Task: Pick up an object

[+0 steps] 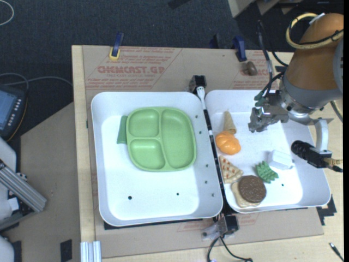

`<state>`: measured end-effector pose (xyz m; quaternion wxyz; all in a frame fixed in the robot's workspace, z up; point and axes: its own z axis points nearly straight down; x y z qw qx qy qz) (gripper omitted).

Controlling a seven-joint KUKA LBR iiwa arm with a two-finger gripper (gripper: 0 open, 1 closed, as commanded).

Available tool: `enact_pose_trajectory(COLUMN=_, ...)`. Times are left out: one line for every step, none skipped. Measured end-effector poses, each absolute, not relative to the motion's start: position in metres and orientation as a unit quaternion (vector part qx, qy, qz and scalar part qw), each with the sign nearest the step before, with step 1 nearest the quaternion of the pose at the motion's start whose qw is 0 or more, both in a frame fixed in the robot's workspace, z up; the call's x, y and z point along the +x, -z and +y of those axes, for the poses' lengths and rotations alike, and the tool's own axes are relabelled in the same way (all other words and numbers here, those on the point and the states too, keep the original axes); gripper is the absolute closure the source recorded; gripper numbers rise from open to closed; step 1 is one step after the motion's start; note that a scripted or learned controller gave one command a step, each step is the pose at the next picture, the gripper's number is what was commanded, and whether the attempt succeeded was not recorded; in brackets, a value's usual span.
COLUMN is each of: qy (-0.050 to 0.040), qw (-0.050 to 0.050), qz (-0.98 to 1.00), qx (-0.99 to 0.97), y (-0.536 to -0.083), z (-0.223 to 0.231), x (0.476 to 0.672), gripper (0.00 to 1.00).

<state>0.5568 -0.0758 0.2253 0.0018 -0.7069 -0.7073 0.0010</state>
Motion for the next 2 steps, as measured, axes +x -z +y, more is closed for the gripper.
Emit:
enact_pose_trajectory(qy=-0.0012, qw=0.002, qz=-0.707, qx=-0.708, y=-0.214, z=-0.089, x=0.557, gripper=1.00)
enact_pose_trajectory(qy=0.0007, qw=-0.001, qz=-0.707, qx=-0.707, y=-0.230, z=-0.095, x=0.559, gripper=1.00)
